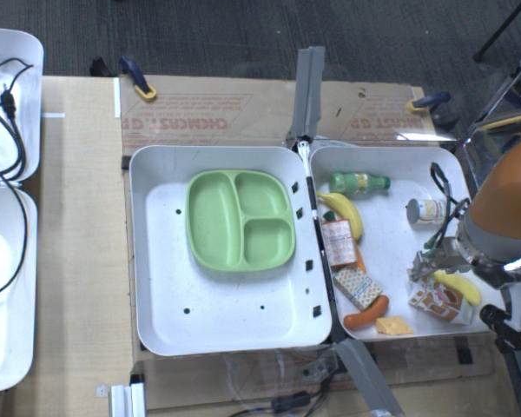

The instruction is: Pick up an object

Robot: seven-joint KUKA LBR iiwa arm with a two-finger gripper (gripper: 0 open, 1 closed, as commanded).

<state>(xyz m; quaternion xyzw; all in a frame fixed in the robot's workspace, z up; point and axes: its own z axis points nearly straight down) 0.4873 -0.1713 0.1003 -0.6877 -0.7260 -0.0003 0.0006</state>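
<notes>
The arm (504,202) reaches into the right bin (391,156) from its right edge, and the gripper (430,263) is low in the bin near that edge. I cannot tell if the jaws are open or closed, because they are too small and dark against the objects below.

Just beside the gripper, toward the near right corner of this bin, lie a small yellow banana (458,285) and a small carton (436,302); the banana rests partly on the carton. A white bottle (426,209) lies near the right edge, farther back. Along the left edge of the right bin are a green bottle (359,182), a larger banana (346,213), a red packet (339,243), a checkered box (358,287), a sausage (366,312) and a piece of cheese (393,325).

In the left bin (156,259), a green divided plate (240,220) sits toward the far edge.
</notes>
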